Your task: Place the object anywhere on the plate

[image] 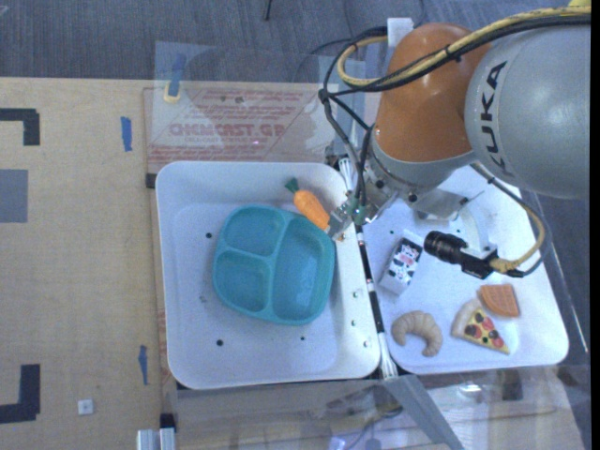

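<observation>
One teal plate (274, 263) lies in the left bin (187, 345), and one carrot (310, 208) rests at the plate's upper right rim, near that bin's top right corner. The gripper (349, 216) hangs just beside the carrot; I cannot tell its state. The right bin (544, 336) holds one carton (404, 265), one croissant (419, 330), one pizza slice (483, 328) and one waffle (500, 300). Both bins sit on a tan bench (75, 279); grey floor (141, 17) lies beyond.

The arm (525, 92) is smooth grey metal with black "KUKA" lettering on its rounded casing. Just above the tool sits a glossy orange dome. Yellow and black cables loop around it, and a black cylindrical connector trails a yellow cable beside the tool.
</observation>
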Available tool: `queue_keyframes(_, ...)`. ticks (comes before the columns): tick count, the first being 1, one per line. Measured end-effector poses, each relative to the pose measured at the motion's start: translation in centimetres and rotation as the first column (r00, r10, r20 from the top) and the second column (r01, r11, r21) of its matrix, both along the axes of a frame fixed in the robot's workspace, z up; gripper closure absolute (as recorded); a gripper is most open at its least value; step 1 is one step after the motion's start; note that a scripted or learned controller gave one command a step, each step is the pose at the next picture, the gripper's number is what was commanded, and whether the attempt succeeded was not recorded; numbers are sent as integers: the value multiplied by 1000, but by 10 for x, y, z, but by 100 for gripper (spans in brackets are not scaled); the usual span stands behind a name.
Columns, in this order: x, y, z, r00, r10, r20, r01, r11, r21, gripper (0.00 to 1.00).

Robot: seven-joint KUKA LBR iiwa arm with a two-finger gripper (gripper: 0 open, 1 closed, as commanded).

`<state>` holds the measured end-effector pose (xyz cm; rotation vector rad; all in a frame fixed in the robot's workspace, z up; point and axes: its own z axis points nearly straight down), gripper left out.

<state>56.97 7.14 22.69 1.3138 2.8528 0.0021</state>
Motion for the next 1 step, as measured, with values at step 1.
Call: queue_keyframes(1, 0, -1, 0, 1000, -1, 0, 1, 1000, 0, 0)
